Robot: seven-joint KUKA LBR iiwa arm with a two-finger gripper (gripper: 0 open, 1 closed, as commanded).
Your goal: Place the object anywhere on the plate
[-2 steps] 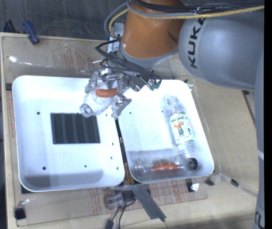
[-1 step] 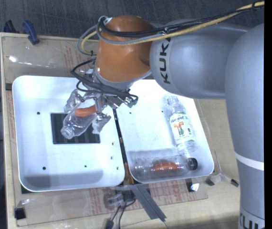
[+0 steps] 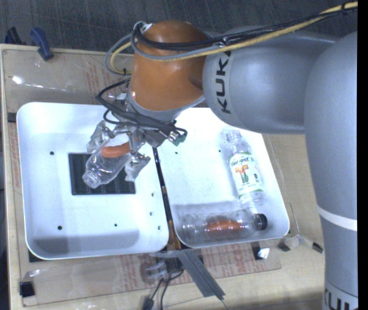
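Bottle (image 3: 106, 163), clear plastic with an orange band near its neck, lies tilted over the black plate (image 3: 81, 173) in the left bin (image 3: 42, 225). It sits between the two fingers (image 3: 98, 136) of the gripper (image 3: 116, 150), one finger at its upper left and the other at its lower right, so the fingers are clenched on it. Its lower end overlaps the plate's middle (whether it touches the plate or hangs just above, I cannot tell).

The plate is a flat dark rectangle lying near the centre of the left bin, with white floor on all sides of it. Above the gripper the arm's orange band (image 3: 164, 63) covers the bin's upper right corner, and the grey arm (image 3: 281, 76) runs off to the right, with cables looping over the wrist.

In the right bin (image 3: 190, 173) a second clear bottle (image 3: 243, 170), with a white label, lies lengthwise along the right wall. A third bottle (image 3: 219, 223) with orange inside and a dark cap lies along the near wall. The two are close at the near right corner. Both bins rest side by side on the bench (image 3: 55, 76).
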